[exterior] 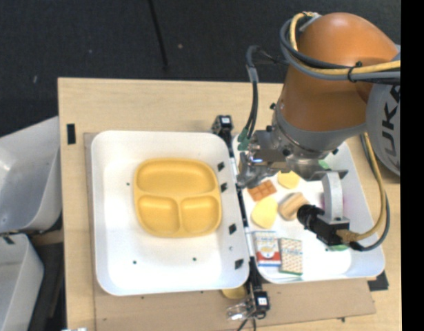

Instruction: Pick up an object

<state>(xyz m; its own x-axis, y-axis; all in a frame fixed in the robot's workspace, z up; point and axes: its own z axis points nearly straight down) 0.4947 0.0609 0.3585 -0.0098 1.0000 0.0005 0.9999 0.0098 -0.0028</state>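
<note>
Orange and grey, the arm's bulky wrist (332, 74) leans in over the right bin (363, 264), and the gripper (256, 161) hangs beneath it at that bin's inner edge, close against the divider between the two bins. Whether it is spread or pressed together I cannot tell, since the wrist body and cabling hide its tip. Nothing can be seen caught in it. The nearest candidates lie just below and slightly right of it: a small orange waffle-like piece (262, 190) almost directly under it, a round yellow slice (289, 180) a little further right, a larger yellow wedge (264, 214) beyond the waffle piece, and a tan bread-like lump (291, 206) beside that wedge. The waffle piece seems to lie with its long axis on a diagonal. Two small printed cards (279, 252) sit well beyond, toward the near rim. Across the divider, the yellow divided plate (177, 196) rests in the left bin (115, 254), well apart from the tool. A short drop would likely meet the waffle piece first.
</note>
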